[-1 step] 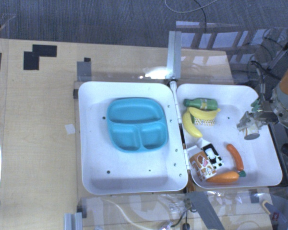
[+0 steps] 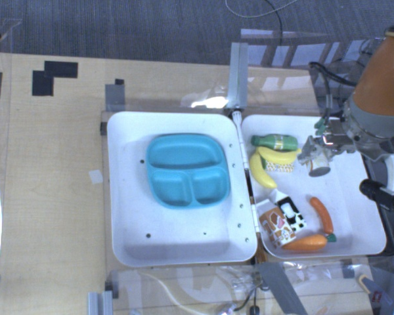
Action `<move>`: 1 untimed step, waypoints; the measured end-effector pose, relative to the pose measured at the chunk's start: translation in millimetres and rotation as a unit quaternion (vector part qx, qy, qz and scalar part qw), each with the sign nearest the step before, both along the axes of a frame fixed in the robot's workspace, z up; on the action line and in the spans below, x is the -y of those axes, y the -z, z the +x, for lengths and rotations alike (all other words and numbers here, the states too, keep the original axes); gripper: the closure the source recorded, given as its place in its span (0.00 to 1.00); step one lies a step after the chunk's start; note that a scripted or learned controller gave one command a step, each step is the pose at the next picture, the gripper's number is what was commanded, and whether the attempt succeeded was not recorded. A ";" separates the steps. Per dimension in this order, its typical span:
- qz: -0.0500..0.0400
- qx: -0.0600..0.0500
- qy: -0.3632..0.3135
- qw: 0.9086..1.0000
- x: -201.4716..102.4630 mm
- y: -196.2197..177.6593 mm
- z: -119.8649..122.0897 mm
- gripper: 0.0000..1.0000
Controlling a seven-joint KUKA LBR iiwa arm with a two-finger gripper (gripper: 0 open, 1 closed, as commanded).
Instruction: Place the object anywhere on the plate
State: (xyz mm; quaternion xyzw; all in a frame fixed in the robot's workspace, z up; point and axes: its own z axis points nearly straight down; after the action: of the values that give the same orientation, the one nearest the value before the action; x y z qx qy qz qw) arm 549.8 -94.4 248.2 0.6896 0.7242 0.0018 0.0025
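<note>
Gripper (image 2: 317, 157) hovering over right bin (image 2: 354, 195), finger state impossible to tell, nothing visibly held. Just left of it: green bottle (image 2: 274, 142), banana (image 2: 268, 164). Nearer the front: small carton (image 2: 282, 220), red sausage (image 2: 322, 214), carrot (image 2: 306, 243). In left bin (image 2: 128, 195): blue three-compartment plate (image 2: 186, 170), bare.

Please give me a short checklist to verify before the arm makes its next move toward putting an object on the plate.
1. Plate lies flat in the left bin, nothing on it: ok.
2. Objects wait in the right bin: banana, green bottle, carrot, sausage, small carton: ok.
3. Claw hangs over the right bin: ok.
4. Object held in the claw: cannot tell.
5. Banana touches the bottle, crowded pick: not ok.
</note>
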 end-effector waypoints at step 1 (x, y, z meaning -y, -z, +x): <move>0.000 -0.001 -0.051 0.999 -81.6 24.3 -2.8 1.00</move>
State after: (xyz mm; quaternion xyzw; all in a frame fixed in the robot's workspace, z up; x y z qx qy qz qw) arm 547.0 -12.8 223.9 0.6516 0.7586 0.0011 0.0015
